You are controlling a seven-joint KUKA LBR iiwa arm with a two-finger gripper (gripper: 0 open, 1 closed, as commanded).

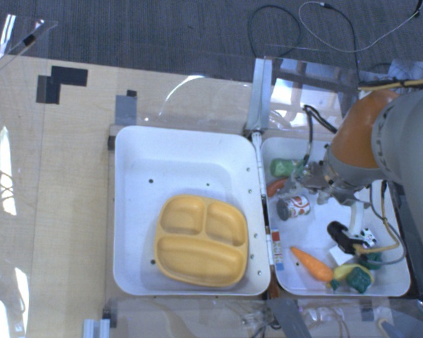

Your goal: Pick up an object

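Counting the bins: you have two shallow white bins side by side, the left bin (144, 168) and the right bin (312, 235).
Left bin: one yellow divided plate (201, 239) with three compartments lies flat toward the bin's near side.
Right bin: you can count six loose things, all listed below.
Green item: one (283, 167), in the far left corner of the right bin; too blurred for you to name more closely.
Red-orange piece: one (276, 186), against the bin's left wall, just nearer than the green item.
Can: one (295, 207), small, white with a red marking, lying on its side just beside the red-orange piece.
Carrot: one (313, 264), flat near the bin's near wall, its thin tip toward the left.
Yellow piece: one (344, 272), at the carrot's thick end.
Dark green piece: one (360, 282), touching the yellow piece near the bin's near right corner.
Arm: one (360, 134), reaching in from the right over the far half of the right bin.
Gripper: one (312, 179), low over the far left part of the right bin, close to the green item and the can. You cannot tell how wide it stands, nor whether it touches either.
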